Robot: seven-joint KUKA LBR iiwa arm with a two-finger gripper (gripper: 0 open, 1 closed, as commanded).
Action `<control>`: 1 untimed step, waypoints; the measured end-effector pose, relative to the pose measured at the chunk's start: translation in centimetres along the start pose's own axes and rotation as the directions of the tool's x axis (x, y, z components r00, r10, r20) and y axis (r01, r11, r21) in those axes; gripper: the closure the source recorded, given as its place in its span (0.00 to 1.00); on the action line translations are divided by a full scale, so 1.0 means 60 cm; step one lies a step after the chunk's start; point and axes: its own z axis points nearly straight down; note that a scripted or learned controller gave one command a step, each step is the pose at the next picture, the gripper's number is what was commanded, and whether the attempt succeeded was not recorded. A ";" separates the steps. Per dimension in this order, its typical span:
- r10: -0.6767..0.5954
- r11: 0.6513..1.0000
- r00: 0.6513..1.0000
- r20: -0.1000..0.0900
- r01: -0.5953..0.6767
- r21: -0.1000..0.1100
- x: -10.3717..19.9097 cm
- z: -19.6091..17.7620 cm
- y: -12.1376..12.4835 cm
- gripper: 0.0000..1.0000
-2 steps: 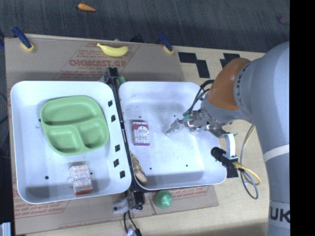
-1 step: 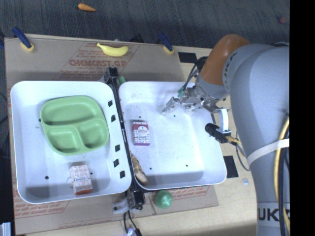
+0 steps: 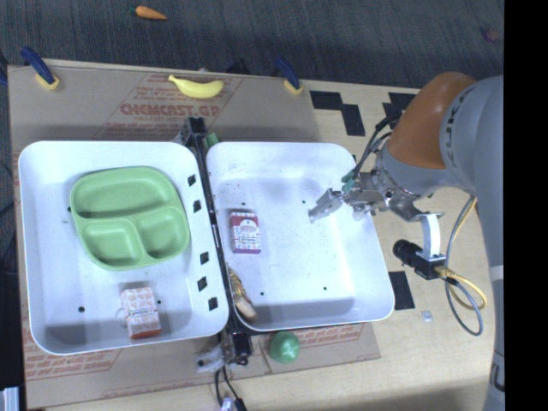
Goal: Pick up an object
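Approach step: the grey two-finger gripper (image 3: 324, 205), its opening not being discernible and nothing being seen in it, is being held over the right white bin (image 3: 364, 294), a further reach toward nine o'clock being needed for the small red-and-white rectangular packet (image 3: 245, 231).

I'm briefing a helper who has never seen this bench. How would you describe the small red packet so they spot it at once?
Find the right white bin, the one the arm reaches into. The red packet lies flat on the bin floor near its left wall, beside the divider between the bins. It is red with a white label, unlike the paler orange packet in the left bin.
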 end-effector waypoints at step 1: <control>-0.002 1.000 1.000 0.000 0.002 0.004 0.019 0.059 -0.138 0.00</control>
